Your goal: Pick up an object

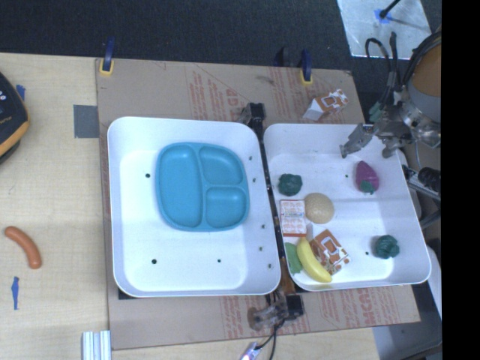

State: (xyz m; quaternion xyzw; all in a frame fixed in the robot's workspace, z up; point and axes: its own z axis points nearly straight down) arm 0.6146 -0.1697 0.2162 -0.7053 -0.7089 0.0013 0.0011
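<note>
My gripper hangs over the far right part of the right bin, its two fingers spread open with nothing between them. Just in front of it lies a purple eggplant. Further objects in this bin are a dark green lump, a red and white packet, a beige ball, a yellow banana, an orange and white carton and a second dark green lump.
The left bin holds a blue divided plate. A small carton lies on the cardboard behind the right bin. A sausage rests on the bench at the far left, and a yellow and black device is at the left edge.
</note>
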